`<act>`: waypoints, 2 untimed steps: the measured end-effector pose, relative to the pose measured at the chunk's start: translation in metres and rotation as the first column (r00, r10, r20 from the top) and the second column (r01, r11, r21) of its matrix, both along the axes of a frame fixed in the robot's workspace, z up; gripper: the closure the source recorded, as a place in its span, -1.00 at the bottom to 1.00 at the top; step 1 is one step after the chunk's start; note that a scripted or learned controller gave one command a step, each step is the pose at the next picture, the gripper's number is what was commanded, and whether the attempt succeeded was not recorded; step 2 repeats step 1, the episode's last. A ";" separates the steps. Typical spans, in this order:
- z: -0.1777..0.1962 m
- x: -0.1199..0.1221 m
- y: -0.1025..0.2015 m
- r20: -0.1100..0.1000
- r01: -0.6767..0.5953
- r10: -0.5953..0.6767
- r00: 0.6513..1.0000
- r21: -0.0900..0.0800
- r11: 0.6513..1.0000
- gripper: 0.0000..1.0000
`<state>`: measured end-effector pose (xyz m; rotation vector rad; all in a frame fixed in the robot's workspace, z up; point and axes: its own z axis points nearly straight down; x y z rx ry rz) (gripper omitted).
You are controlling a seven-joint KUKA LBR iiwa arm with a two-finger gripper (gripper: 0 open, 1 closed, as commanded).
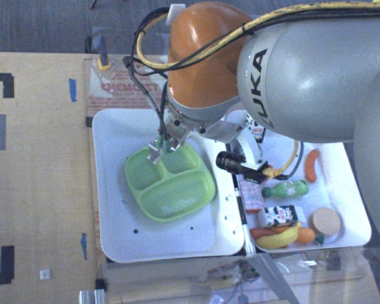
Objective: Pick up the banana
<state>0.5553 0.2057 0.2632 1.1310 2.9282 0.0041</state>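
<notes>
The yellow banana (281, 238) lies at the front edge of the right bin (354, 189), beside a red piece and under a small milk carton (279, 215). My gripper (161, 148) is far from it, low over the left bin (107, 170), at the back edge of a green divided plate (171, 185). Nothing shows between the gripper and the plate. The big grey and orange arm hides the back part of both bins.
The right bin also holds a green bottle (286, 189), an orange sausage-shaped piece (311, 165), a tan round disc (325, 221) and a small orange piece (306, 235). A wooden bench top (38, 189) lies left of the bins.
</notes>
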 end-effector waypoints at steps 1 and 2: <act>-0.140 0.090 0.002 0.008 -0.058 0.058 0.998 0.002 0.998 1.00; -0.140 0.090 0.002 0.008 -0.058 0.058 0.998 0.002 0.998 1.00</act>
